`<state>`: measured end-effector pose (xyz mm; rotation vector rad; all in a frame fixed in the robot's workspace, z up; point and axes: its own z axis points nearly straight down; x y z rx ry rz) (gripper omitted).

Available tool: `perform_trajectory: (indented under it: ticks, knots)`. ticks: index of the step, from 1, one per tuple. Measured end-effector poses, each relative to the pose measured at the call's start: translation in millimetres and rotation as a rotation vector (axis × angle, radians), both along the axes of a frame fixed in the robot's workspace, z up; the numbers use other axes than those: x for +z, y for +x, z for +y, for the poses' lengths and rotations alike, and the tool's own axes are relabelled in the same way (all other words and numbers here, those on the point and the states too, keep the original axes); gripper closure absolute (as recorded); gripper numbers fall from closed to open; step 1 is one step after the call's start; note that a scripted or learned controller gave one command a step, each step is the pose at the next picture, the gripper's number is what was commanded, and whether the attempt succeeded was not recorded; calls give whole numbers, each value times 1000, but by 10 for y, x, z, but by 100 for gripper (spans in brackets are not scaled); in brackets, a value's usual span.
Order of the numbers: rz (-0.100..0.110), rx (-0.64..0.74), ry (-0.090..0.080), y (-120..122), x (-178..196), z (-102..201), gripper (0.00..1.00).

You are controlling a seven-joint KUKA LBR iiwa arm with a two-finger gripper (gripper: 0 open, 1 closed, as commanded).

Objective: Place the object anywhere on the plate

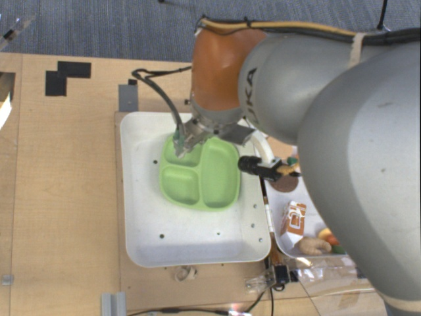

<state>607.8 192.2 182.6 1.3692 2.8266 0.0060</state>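
arm: KUKA reaching in from the right, wrist w/ orange band over the left bin (141, 196), big grey links covering most of the right bin (289, 245)
gripper: gripper (182, 143) is down at the top-left corner of the plate (217, 180), over its upper-left compartment. can't tell how far apart it stands or if anything's in it (tip is small, blurred, partly under the wrist)
plate: green, three compartments, sits upper-middle of the left bin, flat. all three compartments look bare where visible
object: can't pin it down. nothing clearly showing at the gripper tip; if it's being carried it's hidden there
right bin: a few items near its left wall – a packet (295, 218) w/ orange/white print, a tan rounded thing (314, 245) below it, a brown round thing (285, 181) higher up by the bin edge. rest hidden by the arm
surface: wood bench, black markers top-left, cable loop behind the bin
progress: my read – at the placing step, gripper already positioned over the plate. not done yet: no object seen resting on the plate
left to do: release onto any compartment, then lift clear. if the pick failed (quite possible), nothing will land and it needs another try from the right bin
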Motion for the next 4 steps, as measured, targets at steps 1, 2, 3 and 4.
perform_trajectory:
  ticks: [1, 2, 3, 4]
  knots:
    - [-9, 160, 0, 37, 469, 333, 100]
    - [-17, 164, 0, 55, 584, 338, 100]
    - [-2, 157, -9, 203, 15, -1198, 100]
    - [-6, 190, 0, 57, 93, -578, 100]
